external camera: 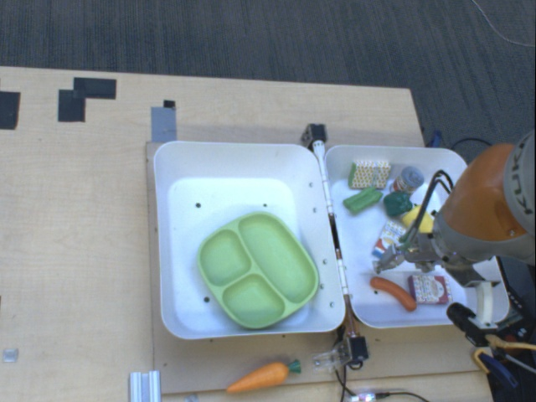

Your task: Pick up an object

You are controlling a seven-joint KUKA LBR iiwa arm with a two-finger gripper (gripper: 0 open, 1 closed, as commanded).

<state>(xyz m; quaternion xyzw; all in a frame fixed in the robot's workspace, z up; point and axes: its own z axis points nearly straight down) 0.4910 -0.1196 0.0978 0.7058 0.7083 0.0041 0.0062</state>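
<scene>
Camera view — arm (490,203) bent over right bin (365,308).

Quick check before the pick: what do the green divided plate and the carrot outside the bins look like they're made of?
The green divided plate looks like molded plastic: uniform color, smooth rounded compartments, matte sheen. The carrot is probably a plastic toy, judging by its even orange color and smooth surface, though the view leaves that open.

A light wooden bench (75,224) fills the lower part of the view. Beyond its far edge lies dark grey carpet (251,23), ribbed in fine lines. Black tape patches (84,97) sit on the bench near its far left edge. A thin pale cable (490,19) trails over the carpet past the bench's far right corner. Light falls evenly, with soft shadows.
</scene>
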